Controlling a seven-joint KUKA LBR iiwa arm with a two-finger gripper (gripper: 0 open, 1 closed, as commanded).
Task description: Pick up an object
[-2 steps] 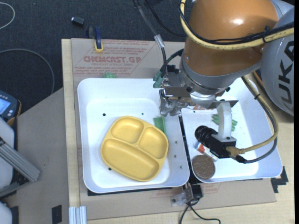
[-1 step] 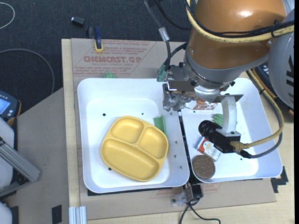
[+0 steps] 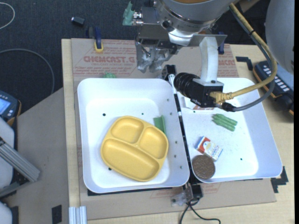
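Two shallow white bins side by side on a brown board. Left bin (image 3: 88, 125): yellow divided plate (image 3: 134, 147) fills most of the floor, open floor left along the far and left walls; a green object (image 3: 160, 123) wedged between the plate and the shared rim. Right bin (image 3: 261, 143): green pea pod (image 3: 224, 121) mid-floor, small red-and-white packet (image 3: 207, 146) nearer the front, brown round disc (image 3: 204, 167) against the front-left corner; open floor to the right of these. Gripper (image 3: 152, 59): sits above the far edge of the left bin, over the board, grasping nothing visible; how far its jaws stand apart cannot be told. Black camera unit with yellow cable (image 3: 198, 91) hangs over the shared rim. Surroundings: dark carpet, loose cables.
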